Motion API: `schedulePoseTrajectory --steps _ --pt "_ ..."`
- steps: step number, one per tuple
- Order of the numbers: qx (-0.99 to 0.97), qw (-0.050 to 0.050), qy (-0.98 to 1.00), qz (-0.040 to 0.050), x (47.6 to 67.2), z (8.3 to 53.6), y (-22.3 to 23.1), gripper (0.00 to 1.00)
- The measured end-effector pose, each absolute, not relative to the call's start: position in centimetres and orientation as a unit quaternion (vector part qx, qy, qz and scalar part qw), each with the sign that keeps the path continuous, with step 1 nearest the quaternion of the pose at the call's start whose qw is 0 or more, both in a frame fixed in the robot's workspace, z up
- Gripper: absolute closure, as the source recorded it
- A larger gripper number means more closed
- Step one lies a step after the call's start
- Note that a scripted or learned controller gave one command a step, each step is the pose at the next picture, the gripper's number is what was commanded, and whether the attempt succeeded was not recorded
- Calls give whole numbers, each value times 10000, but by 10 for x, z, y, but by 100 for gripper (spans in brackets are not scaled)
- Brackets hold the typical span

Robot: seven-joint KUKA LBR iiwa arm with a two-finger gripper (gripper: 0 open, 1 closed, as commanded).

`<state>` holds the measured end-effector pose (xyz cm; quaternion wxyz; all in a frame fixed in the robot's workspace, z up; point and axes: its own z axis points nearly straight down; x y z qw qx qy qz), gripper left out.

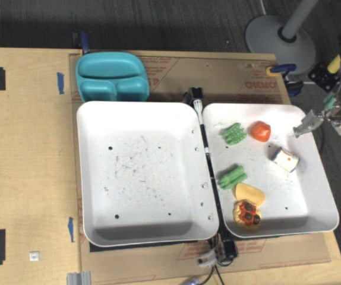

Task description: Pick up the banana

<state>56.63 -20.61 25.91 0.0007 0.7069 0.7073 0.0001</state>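
The banana [250, 193] is a short yellow piece lying in the right bin [319, 215], near its front and left of the middle. My gripper [306, 126] hangs over the bin's far right edge, well away from the banana and up to the right of it. Nothing shows in the gripper's grasp. Most of the arm is cut off by the right edge of the view.
Also in the right bin: two green pieces [234, 133] [231, 176], a red piece [260, 131], a white block [284, 160] and a yellow-red toy [247, 214] touching the banana's near side. A teal tray [111, 76] sits behind the left bin [87, 159].
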Motion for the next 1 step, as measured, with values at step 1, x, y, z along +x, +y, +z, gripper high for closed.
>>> schedulePoseTrajectory --steps 1 --pt "7332 25 6800 17 565 96 -155 0"
